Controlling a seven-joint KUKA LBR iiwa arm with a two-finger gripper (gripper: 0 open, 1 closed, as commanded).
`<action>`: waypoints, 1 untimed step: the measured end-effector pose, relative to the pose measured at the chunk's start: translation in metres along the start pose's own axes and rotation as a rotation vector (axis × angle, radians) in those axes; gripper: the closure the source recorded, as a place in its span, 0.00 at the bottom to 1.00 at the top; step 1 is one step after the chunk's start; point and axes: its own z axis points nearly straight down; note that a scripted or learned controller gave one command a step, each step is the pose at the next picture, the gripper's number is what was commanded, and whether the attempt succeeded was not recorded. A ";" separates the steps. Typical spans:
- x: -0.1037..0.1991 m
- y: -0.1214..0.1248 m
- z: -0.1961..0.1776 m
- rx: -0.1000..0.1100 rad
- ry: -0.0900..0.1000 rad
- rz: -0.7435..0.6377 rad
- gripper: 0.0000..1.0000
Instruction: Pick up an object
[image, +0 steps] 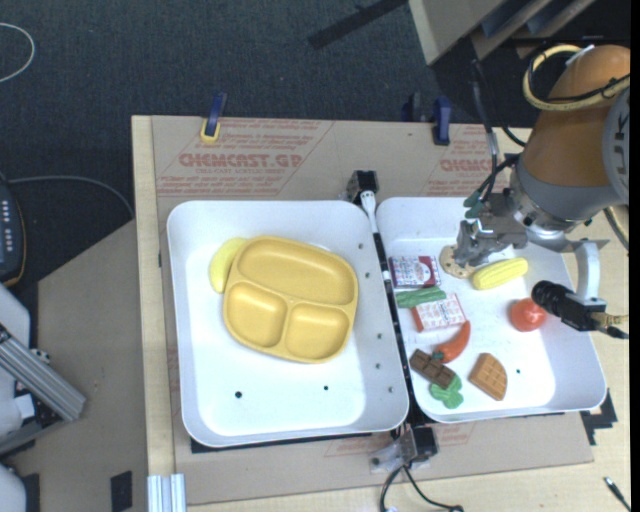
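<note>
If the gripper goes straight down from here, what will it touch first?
Probably the round tan disc beneath the gripper, beside the yellow corn cob; depth is unclear from above.

We record two white bins side by side on the bench. The left bin (190, 330) holds a yellow divided tray (290, 298) lying over a yellow banana-like piece (224, 262). In the right bin (570, 385) we list a corn cob (499, 272), tomato (527, 314), red chili (455, 342), waffle (489, 375), chocolate bar (432, 366) and two small packets (416, 272). The gripper (477, 247) sits low just left of the corn cob.
</note>
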 end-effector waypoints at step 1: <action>0.012 0.001 0.010 0.004 0.001 -0.001 1.00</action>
